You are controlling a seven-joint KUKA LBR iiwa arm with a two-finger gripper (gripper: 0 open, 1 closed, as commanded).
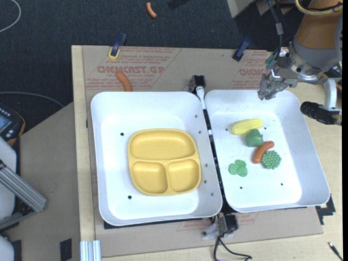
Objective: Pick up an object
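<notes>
Left bin [103, 145] just has the yellow tray [163, 161]; our targets, corn [247, 126], sausage [262, 150] and green pieces, all lie loose in the right bin [310, 162]. Hand [269, 91] hovers at that bin's far edge holding nothing, can't tell its opening, so we judge the pick not started

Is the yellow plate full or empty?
Empty. All three sections of the yellow plate show bare yellow; the toy foods lie in the other bin.
</notes>
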